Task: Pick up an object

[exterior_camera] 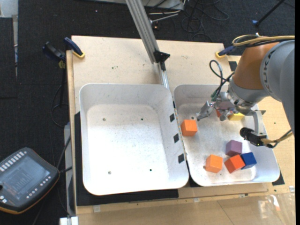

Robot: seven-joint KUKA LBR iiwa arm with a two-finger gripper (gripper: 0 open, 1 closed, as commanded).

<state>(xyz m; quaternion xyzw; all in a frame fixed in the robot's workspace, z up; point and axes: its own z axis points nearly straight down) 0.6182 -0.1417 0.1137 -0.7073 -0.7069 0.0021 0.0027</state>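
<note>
1. Nearest candidate was the orange cube (189, 127), sitting alone in the right bin (197, 95) near its left wall, resting flat.
2. The pincer (206, 110) hovered just up and right of that cube, tips pointed down-left toward it, nothing between them; whether spread or closed, I couldn't tell from where I stood.
3. My read: the next move needed a short shift down-left, then descent.
4. Other blocks clustered at the bin's near edge: second orange cube (214, 163), red cube (234, 163), blue cube (249, 159), purple cube (233, 147).
5. A yellow piece (236, 117) lay under the wrist.
6. Left bin (89, 97) sat alongside on the counter (117, 55).
</note>
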